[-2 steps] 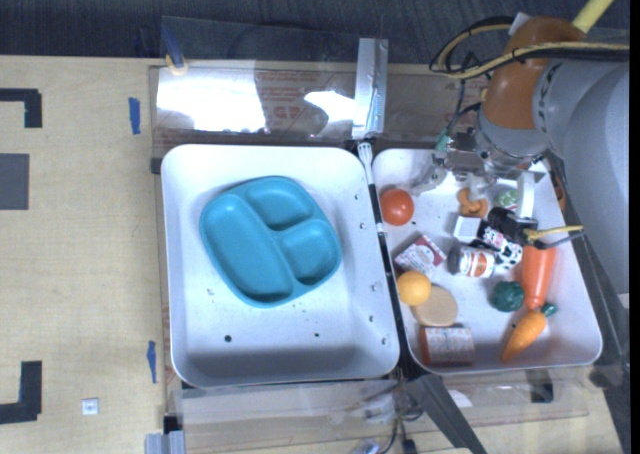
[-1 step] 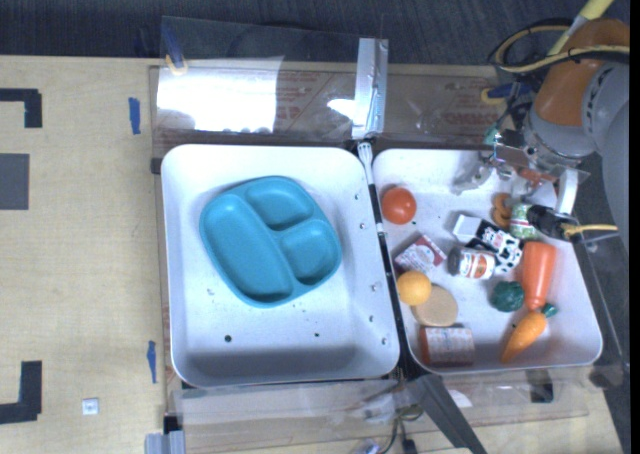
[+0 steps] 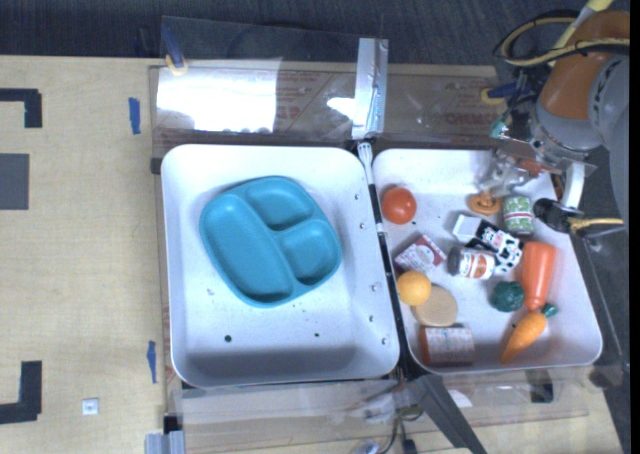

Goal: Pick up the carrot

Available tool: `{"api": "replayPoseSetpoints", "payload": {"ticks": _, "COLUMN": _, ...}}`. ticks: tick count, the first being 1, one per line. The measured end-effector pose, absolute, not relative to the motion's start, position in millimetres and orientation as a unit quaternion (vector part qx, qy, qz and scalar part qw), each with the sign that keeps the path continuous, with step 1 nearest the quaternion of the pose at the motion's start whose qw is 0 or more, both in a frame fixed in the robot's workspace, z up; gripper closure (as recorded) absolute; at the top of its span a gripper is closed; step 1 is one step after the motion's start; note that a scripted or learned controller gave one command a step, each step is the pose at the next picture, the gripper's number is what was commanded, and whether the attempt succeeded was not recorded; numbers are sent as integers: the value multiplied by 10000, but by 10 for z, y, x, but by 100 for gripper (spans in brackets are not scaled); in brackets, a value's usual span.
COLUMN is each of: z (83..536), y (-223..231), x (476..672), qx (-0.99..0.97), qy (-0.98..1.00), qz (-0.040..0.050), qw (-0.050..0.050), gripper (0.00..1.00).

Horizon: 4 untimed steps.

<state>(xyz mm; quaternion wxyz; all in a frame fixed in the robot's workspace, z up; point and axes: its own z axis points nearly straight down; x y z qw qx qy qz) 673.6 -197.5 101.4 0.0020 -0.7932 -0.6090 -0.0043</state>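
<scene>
The carrot (image 3: 524,335) is an orange cone with a small green top. It lies at the front right corner of the right bin (image 3: 585,347), tip toward the front. A longer red-orange vegetable (image 3: 538,272) lies just behind it. My gripper (image 3: 498,177) hangs over the back right part of that bin, well behind the carrot and apart from it. A small orange piece (image 3: 484,205) and a green-labelled can (image 3: 517,213) sit right below the gripper. Nothing shows between its fingers.
The right bin also holds a red tomato (image 3: 399,204), a yellow lemon (image 3: 413,288), a tan disc (image 3: 436,307), several small cans and packets, and a dark green piece (image 3: 507,295). In the left bin (image 3: 190,342) sits a blue divided plate (image 3: 270,239).
</scene>
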Motion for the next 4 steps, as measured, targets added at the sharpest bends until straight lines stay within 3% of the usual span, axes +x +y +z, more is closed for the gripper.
{"api": "replayPoseSetpoints", "payload": {"ticks": 1, "z": 959, "y": -2017, "x": 6690, "qx": -8408, "qy": -5413, "qz": -19, "qw": -10, "gripper": 100}}
{"api": "replayPoseSetpoints", "payload": {"ticks": 2, "z": 2578, "y": -2078, "x": 6452, "qx": -8935, "qy": -4491, "qz": -42, "qw": -42, "gripper": 100}}
{"api": "replayPoseSetpoints", "payload": {"ticks": 3, "z": 2514, "y": -2070, "x": 6435, "qx": -8935, "qy": -4491, "qz": 1, "qw": -5, "gripper": 0}}
{"api": "replayPoseSetpoints", "payload": {"ticks": 4, "z": 1287, "y": -2033, "x": 6651, "qx": -8488, "qy": -5288, "qz": 35, "qw": 48, "gripper": 0}}
